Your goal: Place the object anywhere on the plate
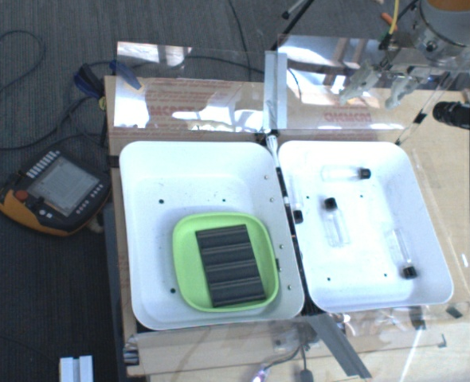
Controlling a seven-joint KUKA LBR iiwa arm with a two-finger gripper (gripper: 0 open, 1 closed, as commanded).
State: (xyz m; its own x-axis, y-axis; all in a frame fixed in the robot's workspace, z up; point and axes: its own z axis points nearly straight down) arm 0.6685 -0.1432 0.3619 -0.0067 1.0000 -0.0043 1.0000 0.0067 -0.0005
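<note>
Gripper (376, 86) open above bench—plate (186, 237) holds ridged block (230, 265)—right bin (426, 277) holds vials (333, 221).

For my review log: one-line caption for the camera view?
Gripper hovers above the right bin of clear vials; green plate bearing a dark ridged block sits in the left bin.

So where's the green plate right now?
The green plate sits in the left bin, toward its near edge, with a dark ridged block lying on it.

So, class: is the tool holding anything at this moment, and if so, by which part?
Nothing is held. The tool hangs above the back of the right bin, with nothing between its fingers; the clear vials lie in that bin.
</note>
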